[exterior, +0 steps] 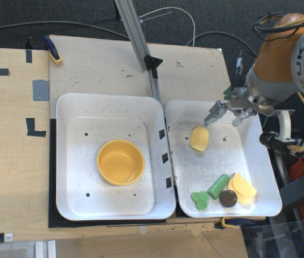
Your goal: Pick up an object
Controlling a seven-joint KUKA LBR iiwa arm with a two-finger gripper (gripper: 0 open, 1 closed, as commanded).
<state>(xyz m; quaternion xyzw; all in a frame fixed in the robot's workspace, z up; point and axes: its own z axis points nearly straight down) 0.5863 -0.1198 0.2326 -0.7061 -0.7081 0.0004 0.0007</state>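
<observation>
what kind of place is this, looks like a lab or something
Most likely a robotics lab test bench. A robot arm with an open gripper reaches over two white bins, which hold a yellow bowl and small toy food pieces, while cables trail across the floor.

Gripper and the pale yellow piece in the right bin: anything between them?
No. In the camera view only bare white bin floor lies between the gripper and the pale yellow piece; its open fingers hold nothing.
</observation>
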